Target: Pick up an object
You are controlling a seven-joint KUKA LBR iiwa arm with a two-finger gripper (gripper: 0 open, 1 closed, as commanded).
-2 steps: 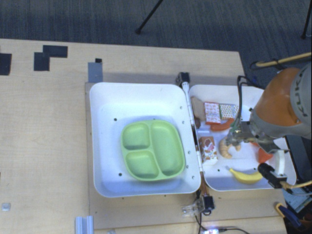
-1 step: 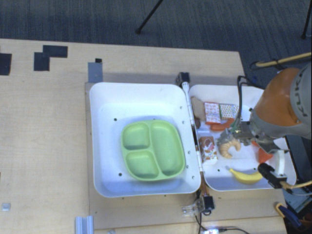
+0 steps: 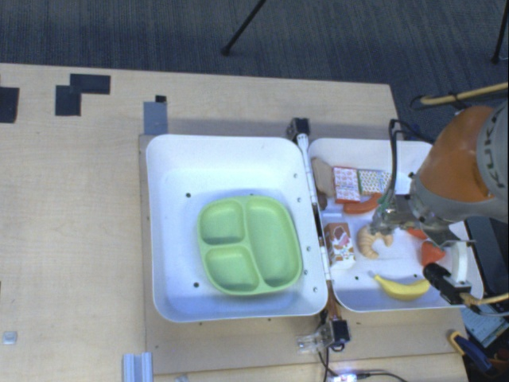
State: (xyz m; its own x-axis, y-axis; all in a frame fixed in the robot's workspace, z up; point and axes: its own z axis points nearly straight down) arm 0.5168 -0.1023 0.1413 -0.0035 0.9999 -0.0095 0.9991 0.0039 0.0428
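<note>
The right bin (image 3: 350,299) holds several small things. A tan croissant (image 3: 369,242) lies near its middle, with a yellow banana (image 3: 402,286) in front of it. An orange carrot-like piece (image 3: 358,207) lies behind the croissant, below two printed packets (image 3: 346,183). Another printed packet (image 3: 339,242) lies at the bin's left wall. My gripper (image 3: 386,220) hangs low over the right end of the croissant, and I cannot tell whether it touches it. The grey and orange arm (image 3: 465,169) covers the bin's right side.
The left bin (image 3: 171,205) holds a green divided plate (image 3: 249,245). A brown item (image 3: 320,177) sits in the right bin's back left corner, and a red-orange piece (image 3: 430,252) lies by the arm. Cables run along the right bin's far and right edges.
</note>
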